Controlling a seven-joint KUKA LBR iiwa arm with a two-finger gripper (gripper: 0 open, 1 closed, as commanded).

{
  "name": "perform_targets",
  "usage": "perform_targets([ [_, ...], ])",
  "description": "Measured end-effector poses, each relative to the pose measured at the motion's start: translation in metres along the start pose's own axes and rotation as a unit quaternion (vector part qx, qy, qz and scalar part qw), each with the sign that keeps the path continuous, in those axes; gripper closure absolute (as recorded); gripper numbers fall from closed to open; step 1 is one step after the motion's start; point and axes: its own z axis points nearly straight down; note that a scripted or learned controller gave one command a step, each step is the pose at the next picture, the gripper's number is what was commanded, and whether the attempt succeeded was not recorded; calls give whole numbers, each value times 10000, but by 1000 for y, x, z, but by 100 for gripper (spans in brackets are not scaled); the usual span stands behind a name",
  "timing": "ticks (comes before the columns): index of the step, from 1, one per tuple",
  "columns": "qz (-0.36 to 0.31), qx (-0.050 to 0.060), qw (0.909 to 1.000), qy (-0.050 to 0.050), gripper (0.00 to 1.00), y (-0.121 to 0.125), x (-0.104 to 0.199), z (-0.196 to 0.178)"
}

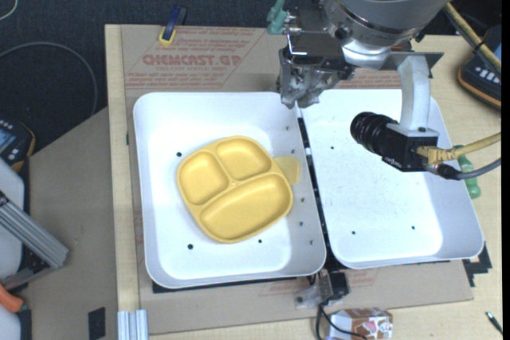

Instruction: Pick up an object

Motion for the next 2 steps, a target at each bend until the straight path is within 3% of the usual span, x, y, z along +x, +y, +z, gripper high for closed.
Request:
perform_targets([
  [1,-27,-36,10000,18,100,0,43,-38],
  [2,6,-8,10000,4,100,0,-20,-37],
])
